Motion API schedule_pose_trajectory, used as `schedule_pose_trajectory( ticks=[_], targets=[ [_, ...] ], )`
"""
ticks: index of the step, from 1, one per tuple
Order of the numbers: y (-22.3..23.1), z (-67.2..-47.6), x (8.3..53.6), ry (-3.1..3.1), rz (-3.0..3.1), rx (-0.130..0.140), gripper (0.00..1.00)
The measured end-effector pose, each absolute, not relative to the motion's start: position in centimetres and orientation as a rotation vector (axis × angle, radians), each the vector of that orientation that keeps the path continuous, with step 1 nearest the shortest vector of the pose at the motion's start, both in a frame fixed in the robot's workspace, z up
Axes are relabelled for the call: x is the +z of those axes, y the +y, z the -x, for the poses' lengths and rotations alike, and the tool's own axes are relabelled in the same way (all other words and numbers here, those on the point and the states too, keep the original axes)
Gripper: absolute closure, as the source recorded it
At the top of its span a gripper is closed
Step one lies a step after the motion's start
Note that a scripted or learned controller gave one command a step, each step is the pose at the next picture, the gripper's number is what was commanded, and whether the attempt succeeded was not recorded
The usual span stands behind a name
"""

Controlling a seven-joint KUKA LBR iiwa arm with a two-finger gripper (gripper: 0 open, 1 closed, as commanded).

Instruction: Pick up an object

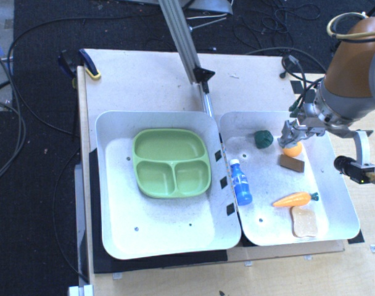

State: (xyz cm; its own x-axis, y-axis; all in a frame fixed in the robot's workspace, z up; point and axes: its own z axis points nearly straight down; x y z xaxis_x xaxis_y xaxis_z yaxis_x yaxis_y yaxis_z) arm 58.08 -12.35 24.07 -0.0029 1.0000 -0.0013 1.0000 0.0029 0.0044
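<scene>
The right bin (335,184) holds several small objects. An orange round fruit (293,148) lies near its far right side, partly covered by my gripper (290,135), which sits directly on top of it. Touching the fruit on the near side is a brown block (292,163). A dark green lump (264,139) rests to the left of the gripper. A blue bottle (240,182) lies along the bin's left wall. An orange carrot (293,199) and a tan bread slice (304,222) lie toward the near edge.
A light green divided plate (172,163) sits in the left bin (113,214). A grey metal pole (182,32) slants down from the top to the bins' shared far edge. Cables and a black clamp (354,167) hang off the arm at the right.
</scene>
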Motion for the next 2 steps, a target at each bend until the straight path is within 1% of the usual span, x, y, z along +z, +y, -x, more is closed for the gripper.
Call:
schedule_pose_trajectory(
  ticks=[1, 2],
  targets=[
    [-6.9, -58.2, 24.4, 2.231, -2.213, 0.002, 1.0],
    [-0.8, -58.8, 23.8, 2.228, -2.215, 0.0, 1.0]
  ],
)
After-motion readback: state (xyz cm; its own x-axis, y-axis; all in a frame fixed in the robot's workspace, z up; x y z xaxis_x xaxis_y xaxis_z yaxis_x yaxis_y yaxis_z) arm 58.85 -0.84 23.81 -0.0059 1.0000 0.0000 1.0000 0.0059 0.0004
